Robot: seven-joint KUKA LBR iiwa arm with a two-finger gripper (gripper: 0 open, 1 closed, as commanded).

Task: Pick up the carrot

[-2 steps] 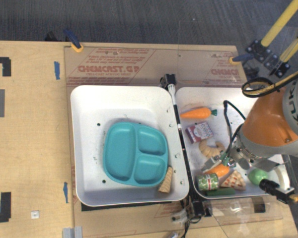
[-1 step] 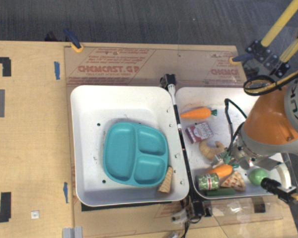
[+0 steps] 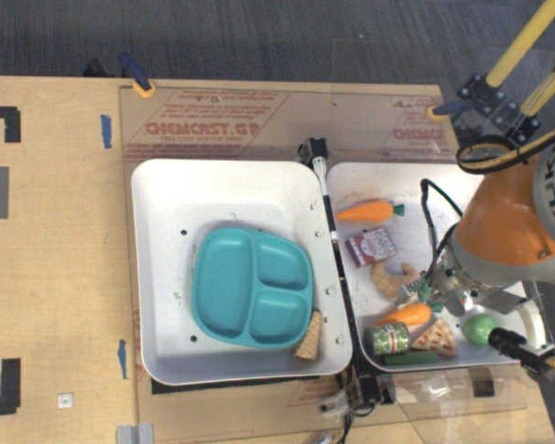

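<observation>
A grey arm (image 3: 513,220) with an orange band hangs over the right-hand bin (image 3: 351,176), its tool (image 3: 435,292) lowered into a crowd of play food on the counter (image 3: 55,248). Whether the tool is wide, narrow or closed on anything cannot be told; the wrist hides its tips.

Two carrots lie in this bin. One carrot (image 3: 365,213) rests well up and to the left of the tool, alone on bare bin floor, green top pointing right. A second carrot (image 3: 409,314) lies just below and left of the tool, seemingly touching it, wedged against a can (image 3: 389,339) below it, a pizza slice (image 3: 435,339) to its lower right and a green ball (image 3: 478,328) further right. A small purple packet (image 3: 371,245) and a tan, knobbly piece (image 3: 393,277) sit just left of the tool.

The risk here is clutter. The nearer carrot is hemmed in, so a closing tool could well catch the can or the pizza slice instead, or nudge the carrot sideways out of reach. Its tapered, smooth shape may also squirt free under a pinch near the thin end. Far left of the tool, the other bin (image 3: 157,248) holds a teal divided plate (image 3: 252,287) and a cone (image 3: 309,337).
</observation>
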